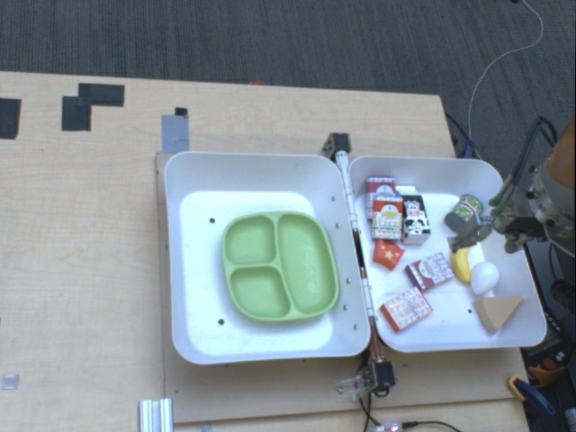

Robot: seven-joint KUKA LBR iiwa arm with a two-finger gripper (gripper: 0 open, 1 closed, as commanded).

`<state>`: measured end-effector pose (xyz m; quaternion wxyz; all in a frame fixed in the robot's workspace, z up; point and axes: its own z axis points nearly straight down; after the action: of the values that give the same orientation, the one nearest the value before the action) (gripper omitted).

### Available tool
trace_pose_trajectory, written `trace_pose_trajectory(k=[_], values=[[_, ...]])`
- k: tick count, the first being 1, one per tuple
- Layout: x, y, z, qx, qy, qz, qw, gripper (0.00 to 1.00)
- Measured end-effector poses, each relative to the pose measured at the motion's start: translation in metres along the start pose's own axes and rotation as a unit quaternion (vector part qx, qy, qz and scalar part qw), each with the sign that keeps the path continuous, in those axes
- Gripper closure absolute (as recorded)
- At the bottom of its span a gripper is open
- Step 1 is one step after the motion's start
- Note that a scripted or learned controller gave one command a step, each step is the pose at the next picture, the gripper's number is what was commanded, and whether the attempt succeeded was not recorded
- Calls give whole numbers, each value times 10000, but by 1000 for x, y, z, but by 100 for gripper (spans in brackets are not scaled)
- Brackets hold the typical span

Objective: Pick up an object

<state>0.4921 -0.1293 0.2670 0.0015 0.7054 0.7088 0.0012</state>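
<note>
The right bin (531, 336) holds several small items. A green can (468, 209) lies near its right wall, with a yellow banana-shaped piece (461, 265) and a white egg (484, 277) just below it. A tan wedge (498, 312) sits in the lower right corner. My gripper (490, 235) hangs over the bin's right side, just below the can and above the yellow piece. It is open, with nothing between its fingers.
Further left in the right bin are a red-and-white carton (388, 219), a black-and-white carton (414, 220), a pink box (381, 187), a small red block (388, 255) and two patterned boxes (406, 310). The left bin (180, 331) holds a green divided plate (280, 265).
</note>
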Motion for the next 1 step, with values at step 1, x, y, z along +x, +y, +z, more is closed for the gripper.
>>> trace_pose_trajectory(k=[1], values=[[0, 17, 136, 25, 6, 14, 10000, 0]])
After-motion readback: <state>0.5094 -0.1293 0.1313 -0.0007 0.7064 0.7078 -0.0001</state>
